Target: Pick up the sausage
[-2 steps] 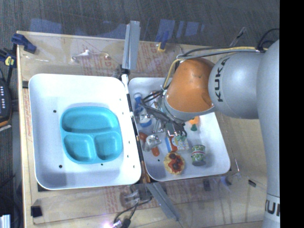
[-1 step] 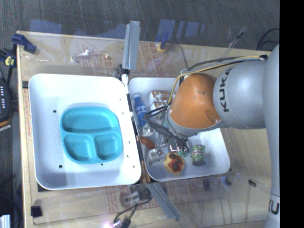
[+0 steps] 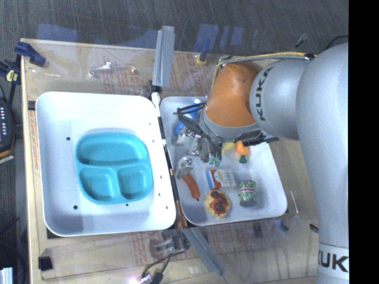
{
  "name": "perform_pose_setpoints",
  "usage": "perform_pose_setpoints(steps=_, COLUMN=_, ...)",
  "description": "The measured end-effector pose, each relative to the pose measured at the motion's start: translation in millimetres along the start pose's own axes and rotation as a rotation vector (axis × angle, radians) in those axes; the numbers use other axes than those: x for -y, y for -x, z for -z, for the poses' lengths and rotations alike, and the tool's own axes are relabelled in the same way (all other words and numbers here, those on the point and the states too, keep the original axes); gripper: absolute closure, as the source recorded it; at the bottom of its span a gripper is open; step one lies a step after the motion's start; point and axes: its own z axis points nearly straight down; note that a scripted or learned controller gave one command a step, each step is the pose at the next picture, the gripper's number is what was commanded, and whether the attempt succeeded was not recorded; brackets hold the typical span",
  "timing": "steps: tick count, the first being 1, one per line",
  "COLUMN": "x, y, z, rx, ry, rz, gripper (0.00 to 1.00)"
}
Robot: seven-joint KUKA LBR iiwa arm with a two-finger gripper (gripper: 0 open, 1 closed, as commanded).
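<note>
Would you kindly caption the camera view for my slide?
Arm's tool hovers above the sausage in the right bin; blue tray in the left bin.

Two white bins (image 3: 47, 158) on the counter. One blue tray (image 3: 113, 166), one sausage (image 3: 190, 186), one mini pizza (image 3: 217, 203), one can (image 3: 247, 193), one small packet (image 3: 224, 177), maybe one carrot (image 3: 242, 152).

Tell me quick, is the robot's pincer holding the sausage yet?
Pincer: can't tell if it grips anything; it hangs over the right bin, just above the sausage, which lies on the bin floor.
</note>
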Motion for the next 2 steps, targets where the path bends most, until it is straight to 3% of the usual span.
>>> perform_pose_setpoints(steps=1, x=15, y=-58, z=3, rx=0.017, ry=0.006, rz=0.373, gripper=0.00)
perform_pose_setpoints(steps=2, x=11, y=-2, z=1, rx=0.010, ry=0.012, rz=0.053, gripper=0.00)
